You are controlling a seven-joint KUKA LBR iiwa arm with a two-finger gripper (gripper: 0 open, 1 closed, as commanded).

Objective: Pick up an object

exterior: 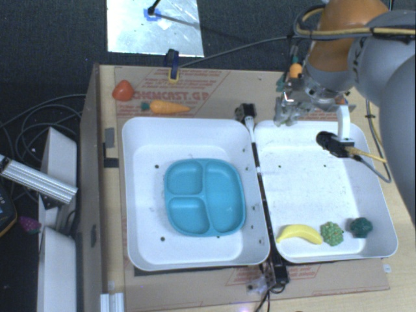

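Gripper (286, 114) up over right bin's (383, 203) far rim, can't tell its state, well apart from near-edge banana (299, 234), so no pick yet.

**Grey arm, orange band, metal tool**

The arm (390, 51) has a smooth, rounded grey shell, broad and pale. Above the wrist sits a bulging orange band (344, 25) with a glossy surface that shades to brown at its edges. Thin cables (309, 21), yellowish and dark, loop along the band's left side. Below the band comes a grey ring, then the tool (289, 112), a small block of silvery metal with darker parts and a small orange spot near its top. A white bracket (344, 123) hangs beside it and carries a short black cylinder (331, 143), from which a thin yellowish wire trails.
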